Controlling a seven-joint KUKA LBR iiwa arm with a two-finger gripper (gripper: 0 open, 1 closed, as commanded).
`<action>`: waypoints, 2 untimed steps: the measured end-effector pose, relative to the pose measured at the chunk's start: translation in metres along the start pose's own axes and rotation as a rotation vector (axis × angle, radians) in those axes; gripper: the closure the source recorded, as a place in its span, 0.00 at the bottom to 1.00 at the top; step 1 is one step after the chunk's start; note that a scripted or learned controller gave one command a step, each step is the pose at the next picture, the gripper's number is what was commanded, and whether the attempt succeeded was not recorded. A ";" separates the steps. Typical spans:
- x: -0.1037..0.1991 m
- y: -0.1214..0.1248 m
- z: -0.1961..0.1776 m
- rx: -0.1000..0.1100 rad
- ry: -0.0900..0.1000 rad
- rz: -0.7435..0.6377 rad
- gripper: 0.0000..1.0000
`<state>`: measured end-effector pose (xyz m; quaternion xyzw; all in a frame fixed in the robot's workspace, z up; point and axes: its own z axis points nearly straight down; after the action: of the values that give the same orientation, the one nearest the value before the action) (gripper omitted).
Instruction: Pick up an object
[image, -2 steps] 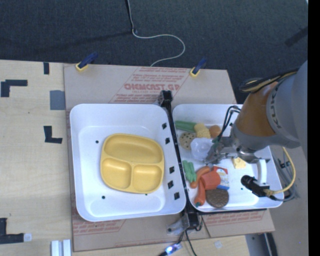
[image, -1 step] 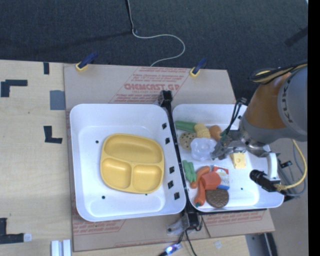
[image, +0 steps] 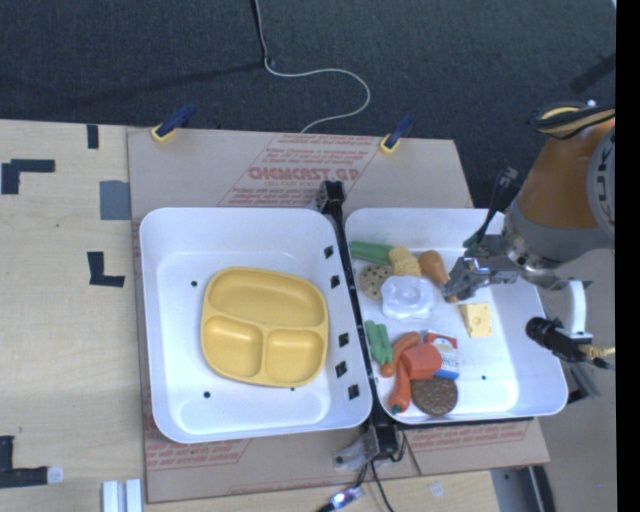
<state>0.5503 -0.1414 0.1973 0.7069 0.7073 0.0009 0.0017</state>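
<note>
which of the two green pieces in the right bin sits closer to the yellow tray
The lower green piece, lying by the divider next to the red items. The other green piece sits further up the bin, beside the corn, further from the yellow tray.

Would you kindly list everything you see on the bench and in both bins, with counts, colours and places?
left bin: 1, white, left half of the bench
right bin: 1, white, beside the left bin
divided plate: 1, yellow, middle of the left bin
cheese wedge: 1, yellow, right bin, near the gripper
corn cob: 1, yellow, right bin, far side
carrot: 1, orange, right bin, near side
round cookie: 1, dark brown, right bin, near edge
white lid-like piece: 1, white, right bin, centre
clamps: 2, blue and yellow, far edge of the cardboard
cable: 1, white, on the dark floor beyond
arm: 1, grey and orange, from the right
gripper: 1, dark, low over the right bin
</note>
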 end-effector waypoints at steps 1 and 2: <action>0.000 0.001 -0.029 0.002 0.001 -0.001 1.00; 0.053 -0.003 -0.017 0.006 0.002 -0.005 1.00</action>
<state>0.5467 -0.0884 0.2144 0.7052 0.7090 -0.0005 -0.0013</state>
